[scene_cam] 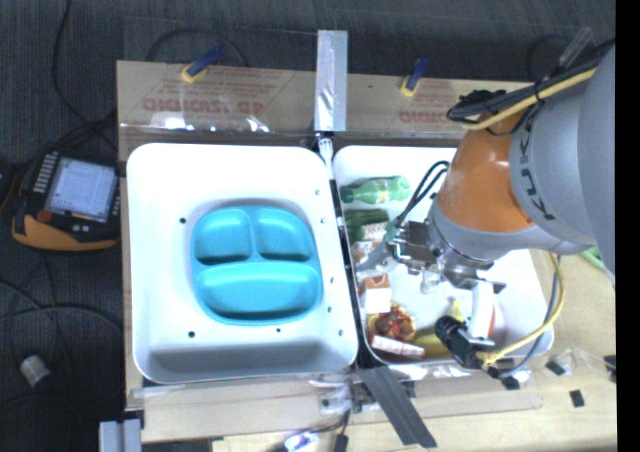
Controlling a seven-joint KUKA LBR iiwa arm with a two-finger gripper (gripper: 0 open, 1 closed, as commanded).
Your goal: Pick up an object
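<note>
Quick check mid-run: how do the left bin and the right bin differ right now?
The left bin bears one blue sectioned tray, lying flat; the right bin bears a clutter of small items, a green one among them. The arm hangs over the right bin, not the left bin. Both are shallow and white.

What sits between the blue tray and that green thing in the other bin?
In the camera view, between the blue tray and the green packet lie a bare strip of white bin floor and the bins' adjoining rims.

Arm point(560, 155) enters from right, grey link w/ orange band, wrist angled down-left. Gripper point(432, 275) low at wrist end; finger state not discernible.
</note>
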